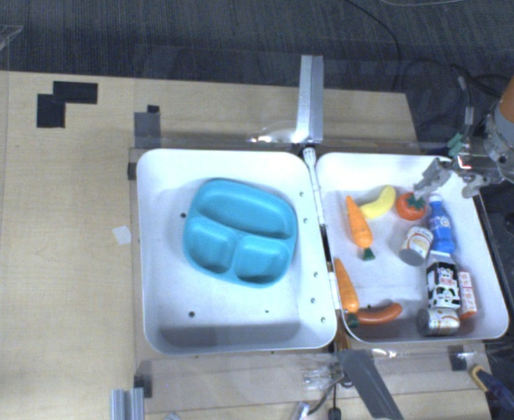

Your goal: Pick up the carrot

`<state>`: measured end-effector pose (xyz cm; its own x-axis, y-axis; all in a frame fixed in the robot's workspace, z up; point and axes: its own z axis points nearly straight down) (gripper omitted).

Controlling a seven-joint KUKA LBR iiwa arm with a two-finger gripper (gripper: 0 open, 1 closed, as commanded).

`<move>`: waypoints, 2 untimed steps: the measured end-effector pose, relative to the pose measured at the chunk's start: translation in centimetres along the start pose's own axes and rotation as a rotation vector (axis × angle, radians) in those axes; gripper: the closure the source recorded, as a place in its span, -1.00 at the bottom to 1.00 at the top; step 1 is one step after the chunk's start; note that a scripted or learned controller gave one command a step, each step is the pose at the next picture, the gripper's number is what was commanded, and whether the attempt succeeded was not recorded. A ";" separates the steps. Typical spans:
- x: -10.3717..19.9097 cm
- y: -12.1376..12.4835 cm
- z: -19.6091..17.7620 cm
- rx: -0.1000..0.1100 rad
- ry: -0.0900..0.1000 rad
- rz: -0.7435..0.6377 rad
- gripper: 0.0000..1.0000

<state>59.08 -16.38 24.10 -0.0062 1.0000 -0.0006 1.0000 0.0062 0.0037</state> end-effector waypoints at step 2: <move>5.9 2.4 15.2 -0.008 -0.002 -0.320 -1.00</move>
<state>61.52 -10.47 8.90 -0.3206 0.9472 -0.0049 0.9471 0.3206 0.0110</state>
